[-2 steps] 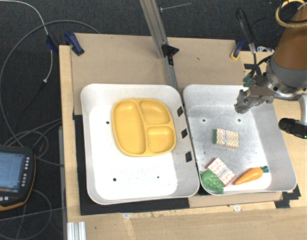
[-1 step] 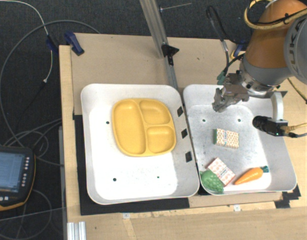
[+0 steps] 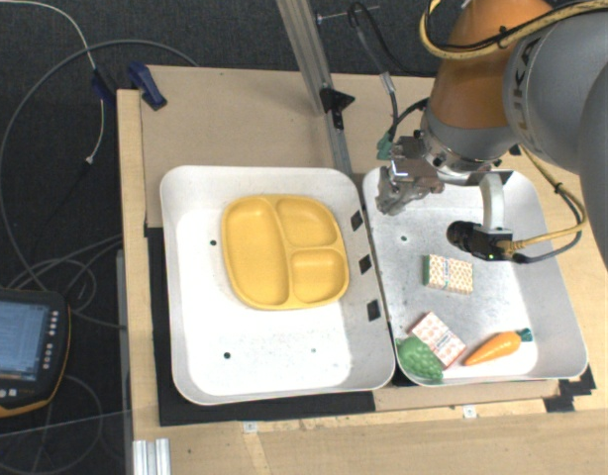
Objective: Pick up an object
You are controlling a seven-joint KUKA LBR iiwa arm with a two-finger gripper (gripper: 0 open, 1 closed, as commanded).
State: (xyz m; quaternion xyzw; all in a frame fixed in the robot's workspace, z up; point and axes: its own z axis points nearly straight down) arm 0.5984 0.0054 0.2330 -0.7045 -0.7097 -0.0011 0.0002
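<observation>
The right bin (image 3: 542,295) holds a small patterned box (image 3: 449,273) near its middle. Along its front edge lie a second patterned box (image 3: 438,336), a green vegetable toy (image 3: 419,358) and an orange carrot (image 3: 495,347). My gripper (image 3: 391,198) hangs over the bin's far left corner, well behind all of these and touching none. Nothing is visibly held in it.
In the left bin (image 3: 185,295) lies a yellow divided plate (image 3: 282,250). A metal post (image 3: 314,67) rises behind the gap between the bins. A black fitting with a cable (image 3: 479,238) hangs off the arm above the right bin.
</observation>
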